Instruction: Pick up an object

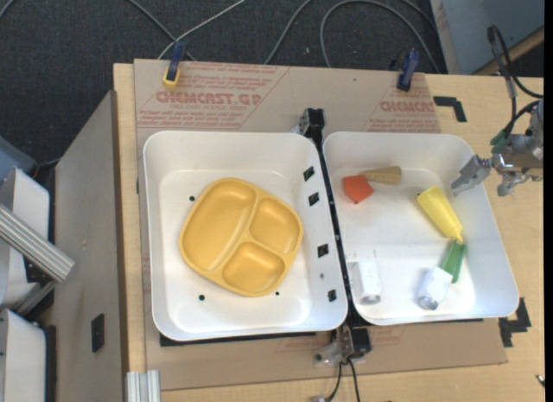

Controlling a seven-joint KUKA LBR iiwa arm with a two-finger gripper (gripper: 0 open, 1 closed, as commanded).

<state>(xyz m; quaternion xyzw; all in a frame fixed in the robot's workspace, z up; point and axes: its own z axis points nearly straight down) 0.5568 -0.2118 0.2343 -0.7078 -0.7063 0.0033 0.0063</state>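
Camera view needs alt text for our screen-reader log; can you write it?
The gripper hovers at the right bin's far right edge, above scattered small objects including a yellow cone and an orange block. The left bin holds a yellow divided tray.

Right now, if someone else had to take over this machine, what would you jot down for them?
Tool: at the right bin's far right rim, above the edge, nothing between its fingers; open or shut is unclear.
Right bin holds: an orange block touching a tan wooden piece, a yellow cone-shaped object, a green and white piece, and a white block.
Left bin: a yellow divided tray.
Done: nothing lifted yet.
Left: lower onto one object, probably the yellow cone nearest the tool, grip and raise it.
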